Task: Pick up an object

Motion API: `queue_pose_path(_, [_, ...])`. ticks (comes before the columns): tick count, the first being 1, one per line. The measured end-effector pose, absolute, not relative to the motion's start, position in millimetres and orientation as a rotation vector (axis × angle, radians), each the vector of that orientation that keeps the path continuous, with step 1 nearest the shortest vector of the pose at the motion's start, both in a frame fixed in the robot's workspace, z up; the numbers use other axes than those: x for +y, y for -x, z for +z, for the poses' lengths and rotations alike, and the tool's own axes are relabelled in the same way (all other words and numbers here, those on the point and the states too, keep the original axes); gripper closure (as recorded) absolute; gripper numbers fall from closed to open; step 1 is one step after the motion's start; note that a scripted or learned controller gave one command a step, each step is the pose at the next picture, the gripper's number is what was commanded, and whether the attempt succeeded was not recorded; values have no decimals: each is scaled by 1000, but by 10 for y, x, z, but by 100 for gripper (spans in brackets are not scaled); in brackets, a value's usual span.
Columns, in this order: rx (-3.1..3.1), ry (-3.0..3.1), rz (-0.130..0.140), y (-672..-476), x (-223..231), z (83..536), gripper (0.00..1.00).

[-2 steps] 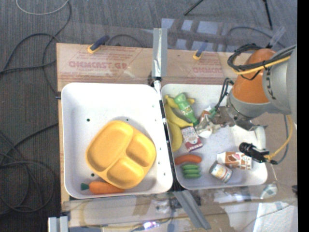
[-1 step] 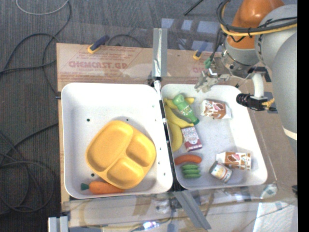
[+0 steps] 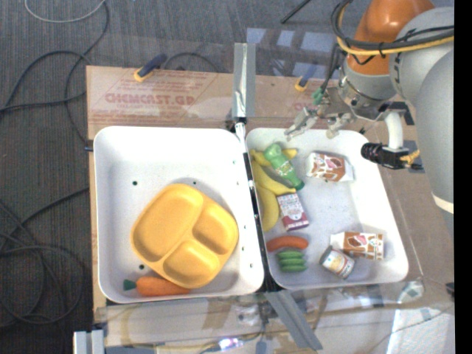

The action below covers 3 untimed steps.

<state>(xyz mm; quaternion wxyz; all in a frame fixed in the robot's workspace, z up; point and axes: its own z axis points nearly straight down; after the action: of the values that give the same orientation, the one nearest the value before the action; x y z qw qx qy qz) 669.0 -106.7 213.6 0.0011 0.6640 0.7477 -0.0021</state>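
Hovering above the twelve o'clock rim of the right shallow white plastic bin (image 3: 383, 198), the tool (image 3: 316, 124) has its two thin fingers spread apart with nothing between them, so no pick is made yet. Every candidate lies in that bin: a green plastic bottle (image 3: 282, 165) over yellow bananas (image 3: 267, 190) at nine o'clock, and a small brown-and-white carton (image 3: 327, 167) nearest the tool. The descent, the closing and the lift all remain, as I judge it.
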Motion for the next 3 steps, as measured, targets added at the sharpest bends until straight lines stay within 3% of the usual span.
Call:
queue_pose_path(1, [2406,-2020,-1,-6579,-1076,1194,0])
queue_pose_path(2, [2527,-1853,5,-6080,-1458,881,0])
queue_pose_path(3, [2523,-1850,11,-6104,-1454,982,100])
